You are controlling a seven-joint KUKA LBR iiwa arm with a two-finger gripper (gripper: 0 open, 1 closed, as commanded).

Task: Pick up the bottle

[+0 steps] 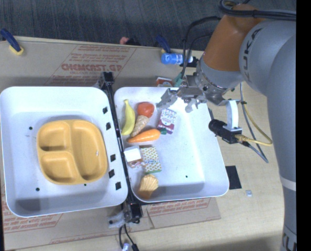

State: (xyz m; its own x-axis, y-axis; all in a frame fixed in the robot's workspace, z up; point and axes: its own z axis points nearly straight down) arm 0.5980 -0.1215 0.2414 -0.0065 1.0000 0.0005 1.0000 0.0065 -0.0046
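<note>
grey pincer (177, 99) spread wide and holding nothing, just above the small bottle (167, 120) in the right bin (208, 161)

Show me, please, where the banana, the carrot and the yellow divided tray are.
banana (128, 118), camera view, middle of its curve.
carrot (143, 136), camera view, mid-body.
yellow divided tray (95, 161), camera view, right rim.

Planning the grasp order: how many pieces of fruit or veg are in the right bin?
3, all near its left wall: a banana, a tomato beside it, and a carrot just below. The arm may hide more.
</note>
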